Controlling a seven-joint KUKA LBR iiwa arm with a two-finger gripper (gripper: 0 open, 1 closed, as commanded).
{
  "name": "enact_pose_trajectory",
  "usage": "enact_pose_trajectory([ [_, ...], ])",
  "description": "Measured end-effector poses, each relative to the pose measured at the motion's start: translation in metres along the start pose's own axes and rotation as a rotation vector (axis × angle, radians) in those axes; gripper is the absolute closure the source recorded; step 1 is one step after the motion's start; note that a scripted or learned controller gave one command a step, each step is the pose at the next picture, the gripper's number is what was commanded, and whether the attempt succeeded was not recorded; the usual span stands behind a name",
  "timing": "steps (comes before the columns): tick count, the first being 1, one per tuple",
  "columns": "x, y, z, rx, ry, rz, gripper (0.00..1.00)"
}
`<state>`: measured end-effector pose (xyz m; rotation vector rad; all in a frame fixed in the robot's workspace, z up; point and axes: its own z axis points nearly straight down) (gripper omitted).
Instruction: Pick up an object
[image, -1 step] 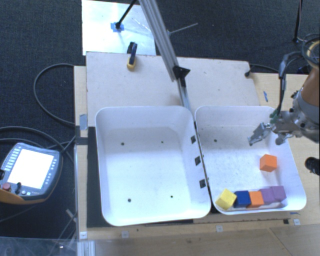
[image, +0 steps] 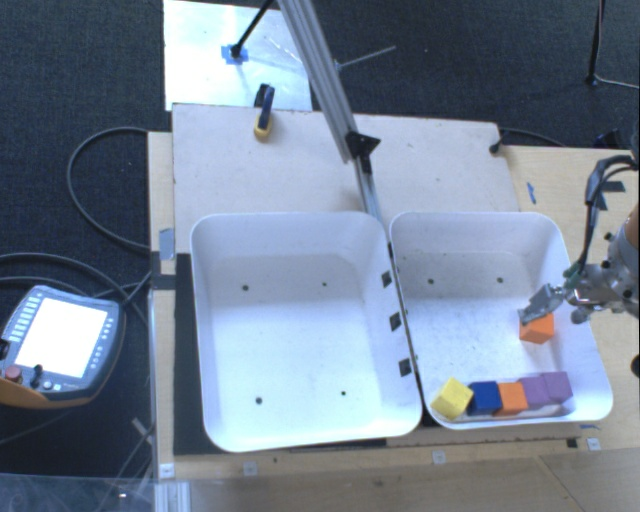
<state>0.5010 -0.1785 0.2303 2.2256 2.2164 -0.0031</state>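
In the camera view, an orange block (image: 537, 329) is being gripped between the fingers of the gripper (image: 549, 301) at the right side of the right bin (image: 470, 232), apparently raised off the floor. The pick is judged nearly done; a clear lift is left. Along the near wall, matte cubes are being kept in a row: yellow (image: 451, 398), blue (image: 485, 397), orange (image: 512, 397), purple (image: 548, 389). The bins are smooth, shallow, round-cornered.

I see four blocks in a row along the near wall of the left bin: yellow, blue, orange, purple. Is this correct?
Not quite: the camera view shows that row in the right bin, not the left one. The yellow block, blue block, orange block and purple block do line its near wall.
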Motion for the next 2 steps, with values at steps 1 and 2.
enact_pose_trajectory([
  [1, -0.0332, 0.0382, 0.1148, -0.025, -0.009, -0.008, 0.00],
  [2, -0.0342, 0.0385, 0.1060, -0.026, -0.010, -0.008, 1.00],
])
